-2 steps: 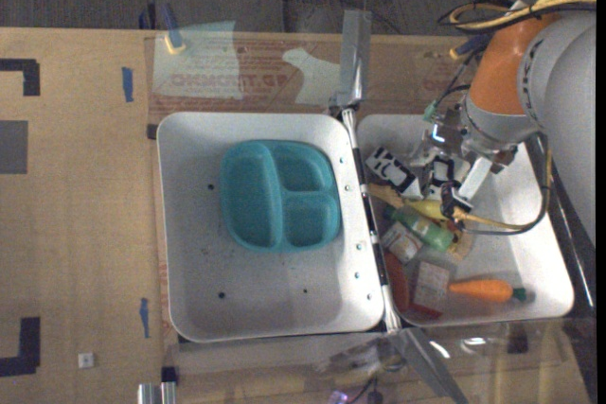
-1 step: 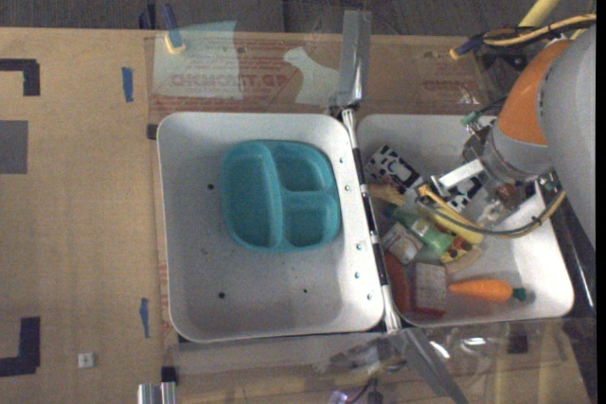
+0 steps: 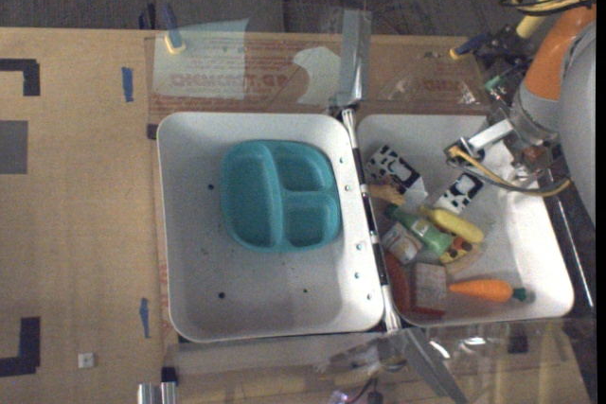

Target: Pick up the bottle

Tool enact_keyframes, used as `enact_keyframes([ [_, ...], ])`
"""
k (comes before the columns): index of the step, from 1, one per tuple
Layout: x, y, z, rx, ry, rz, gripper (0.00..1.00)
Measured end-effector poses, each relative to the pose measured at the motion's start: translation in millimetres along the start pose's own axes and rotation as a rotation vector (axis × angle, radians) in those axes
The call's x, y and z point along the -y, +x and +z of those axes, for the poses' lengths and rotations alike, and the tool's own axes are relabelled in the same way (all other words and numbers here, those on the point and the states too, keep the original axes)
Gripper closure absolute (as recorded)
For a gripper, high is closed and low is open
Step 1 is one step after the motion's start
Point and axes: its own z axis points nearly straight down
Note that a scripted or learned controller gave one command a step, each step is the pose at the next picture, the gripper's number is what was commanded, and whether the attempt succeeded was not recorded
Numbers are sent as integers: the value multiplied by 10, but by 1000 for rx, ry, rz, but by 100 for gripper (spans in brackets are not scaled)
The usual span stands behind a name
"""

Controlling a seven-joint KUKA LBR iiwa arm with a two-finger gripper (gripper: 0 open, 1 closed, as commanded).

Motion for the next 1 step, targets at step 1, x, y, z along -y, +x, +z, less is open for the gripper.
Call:
enact_keyframes([
  [1,4,2,3,0,1,0,0],
])
